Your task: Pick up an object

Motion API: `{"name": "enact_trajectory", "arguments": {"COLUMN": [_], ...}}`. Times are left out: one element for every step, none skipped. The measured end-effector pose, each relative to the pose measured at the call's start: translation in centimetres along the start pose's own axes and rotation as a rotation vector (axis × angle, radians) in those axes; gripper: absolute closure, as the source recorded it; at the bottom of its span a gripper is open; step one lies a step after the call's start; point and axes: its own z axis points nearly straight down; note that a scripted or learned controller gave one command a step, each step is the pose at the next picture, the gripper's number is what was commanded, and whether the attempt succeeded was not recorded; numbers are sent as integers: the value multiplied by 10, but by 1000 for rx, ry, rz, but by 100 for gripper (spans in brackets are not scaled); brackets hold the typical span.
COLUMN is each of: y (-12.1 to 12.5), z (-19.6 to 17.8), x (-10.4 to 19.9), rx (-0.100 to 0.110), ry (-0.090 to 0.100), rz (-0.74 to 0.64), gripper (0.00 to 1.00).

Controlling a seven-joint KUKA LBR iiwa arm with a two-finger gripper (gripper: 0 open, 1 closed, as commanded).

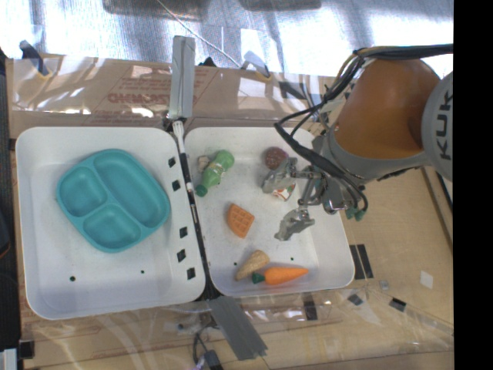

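My gripper hangs over the right bin, toward its right half, with its two fingers spread open. One finger is just below a brown round object; the other finger sits lower, over bare bin floor. A small white and red piece lies against the upper finger; I cannot tell whether it is touched. An orange waffle piece lies left of the gripper. A green bottle-like toy lies at the bin's upper left. A carrot and a beige piece rest near the front wall.
The left bin holds a teal divided plate. A black-marked divider separates the bins. The arm's orange band and cables loom over the right bin's upper right corner.
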Motion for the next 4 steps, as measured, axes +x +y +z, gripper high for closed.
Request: {"name": "enact_trajectory", "arguments": {"y": [21, 18, 19, 94], "z": [130, 170, 159, 65], "x": [-30, -50, -52, -63], "rx": [-4, -2, -1, -3], "ry": [11, 4, 1, -7], "rz": [17, 270, 261, 70], "gripper": [0, 0, 100, 100]}}
